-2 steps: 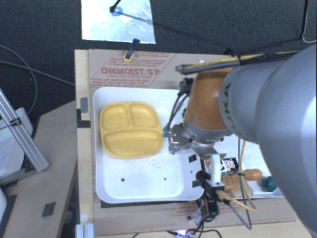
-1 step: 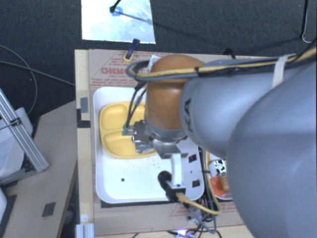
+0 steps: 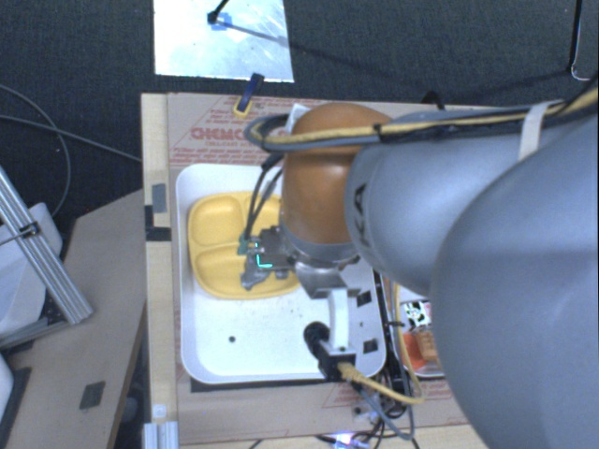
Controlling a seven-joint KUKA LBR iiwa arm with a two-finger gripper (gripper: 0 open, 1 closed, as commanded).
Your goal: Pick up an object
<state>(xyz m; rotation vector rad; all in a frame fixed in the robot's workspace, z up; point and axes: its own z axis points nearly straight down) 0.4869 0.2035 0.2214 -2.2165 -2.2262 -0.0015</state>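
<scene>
Yellow tray [image 3: 217, 241] sits in the left bin [image 3: 234, 349]. Arm [image 3: 449, 251] overhangs the tray's right side, covering the gripper; its state can't be told. Cables [image 3: 374, 400] below it.

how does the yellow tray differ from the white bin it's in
The yellow tray is yellow and split into compartments; the white bin is white with one flat floor. The tray is smaller and lies at the bin's far end. The arm hides part of the tray's right side; more of the bin's floor shows. Both are shallow with rounded corners.
</scene>
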